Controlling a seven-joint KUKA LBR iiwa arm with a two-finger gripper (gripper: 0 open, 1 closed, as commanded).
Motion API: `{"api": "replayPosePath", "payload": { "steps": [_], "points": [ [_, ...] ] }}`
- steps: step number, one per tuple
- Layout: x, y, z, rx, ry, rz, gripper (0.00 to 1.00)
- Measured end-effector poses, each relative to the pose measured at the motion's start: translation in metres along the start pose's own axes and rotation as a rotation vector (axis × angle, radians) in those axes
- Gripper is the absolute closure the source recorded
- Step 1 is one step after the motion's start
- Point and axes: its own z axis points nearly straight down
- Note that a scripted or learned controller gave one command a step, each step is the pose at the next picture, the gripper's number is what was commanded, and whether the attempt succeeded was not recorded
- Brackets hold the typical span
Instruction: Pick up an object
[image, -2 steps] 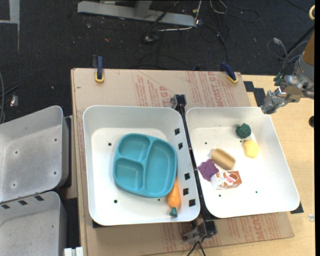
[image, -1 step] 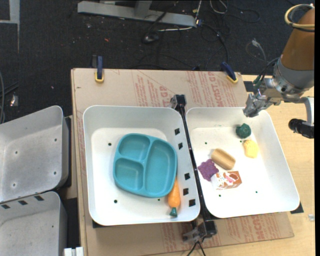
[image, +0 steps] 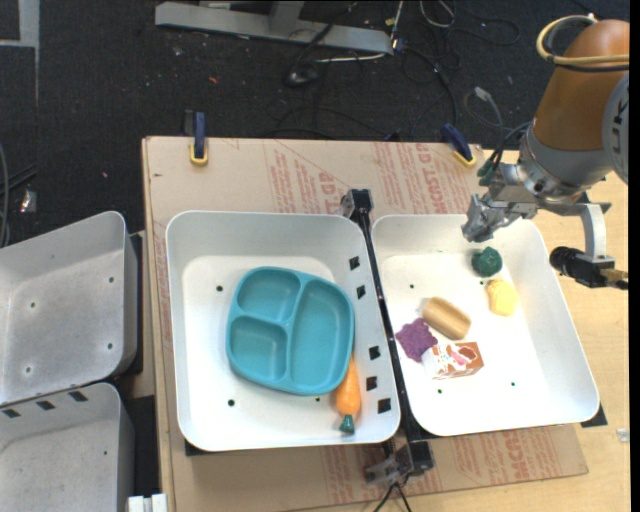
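Observation:
My gripper (image: 480, 226) hangs over the far edge of the right bin (image: 560, 400), just up and left of a dark green round object (image: 487, 262). A yellow lemon-shaped piece (image: 501, 297) lies beside the green one. Toward the bin's middle lie a tan bread roll (image: 446, 318), a purple lump (image: 415, 339) and a red and white carton (image: 457, 360). Nothing shows between my fingers.
The left bin (image: 200, 250) holds a teal divided plate (image: 291, 330) and an orange carrot (image: 348, 396) at its near right corner. A black divider (image: 375, 300) runs between the bins. White trays (image: 60, 300) sit off the bench at left.

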Motion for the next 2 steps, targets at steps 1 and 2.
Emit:
{"api": "replayPosePath", "payload": {
  "steps": [1, 2],
  "points": [
    [0.054, -0.009, -0.007, -0.001, 0.001, -0.001, 1.00],
    [0.111, -0.011, 0.001, 0.000, 0.000, -0.001, 1.00]
  ]
}}
